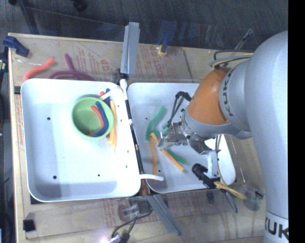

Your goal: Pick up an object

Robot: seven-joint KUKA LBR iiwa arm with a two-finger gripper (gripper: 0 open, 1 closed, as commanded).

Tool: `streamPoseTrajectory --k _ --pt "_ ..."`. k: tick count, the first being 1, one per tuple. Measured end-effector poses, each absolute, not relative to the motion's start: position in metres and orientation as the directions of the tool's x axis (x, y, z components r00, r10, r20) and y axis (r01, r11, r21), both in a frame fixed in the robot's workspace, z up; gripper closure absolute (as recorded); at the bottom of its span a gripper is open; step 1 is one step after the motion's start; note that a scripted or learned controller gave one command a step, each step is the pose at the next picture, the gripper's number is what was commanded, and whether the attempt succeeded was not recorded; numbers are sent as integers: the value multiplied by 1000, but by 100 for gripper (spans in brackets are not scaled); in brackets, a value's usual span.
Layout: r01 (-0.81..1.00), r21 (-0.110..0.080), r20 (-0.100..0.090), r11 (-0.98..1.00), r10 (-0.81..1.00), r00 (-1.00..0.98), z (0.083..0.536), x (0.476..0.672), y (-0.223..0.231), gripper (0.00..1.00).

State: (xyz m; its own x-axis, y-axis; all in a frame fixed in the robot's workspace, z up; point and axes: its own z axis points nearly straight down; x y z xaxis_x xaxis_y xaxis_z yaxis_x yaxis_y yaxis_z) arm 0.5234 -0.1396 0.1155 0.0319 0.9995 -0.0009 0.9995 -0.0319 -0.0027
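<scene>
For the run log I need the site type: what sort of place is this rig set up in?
Probably a robotics lab or test cell: a plywood bench bearing a white left bin and right bin, an office chair base on carpet behind it, and a blue clamp at its corner.

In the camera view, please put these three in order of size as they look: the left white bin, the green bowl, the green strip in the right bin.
Largest to smallest:
1. left white bin
2. green bowl
3. green strip
The differences are plain, so none look alike.
</scene>
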Motion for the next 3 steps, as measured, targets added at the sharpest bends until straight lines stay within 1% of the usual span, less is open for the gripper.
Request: streamPoseTrajectory --k 1,2,3 --pt "1000 -3 -2 -30 1000 30 115 523 -140 0" --pt "997 3 -3 82 997 -82 94 522 -138 0" --pt "997 7 -12 82 997 -82 107 523 -144 100"
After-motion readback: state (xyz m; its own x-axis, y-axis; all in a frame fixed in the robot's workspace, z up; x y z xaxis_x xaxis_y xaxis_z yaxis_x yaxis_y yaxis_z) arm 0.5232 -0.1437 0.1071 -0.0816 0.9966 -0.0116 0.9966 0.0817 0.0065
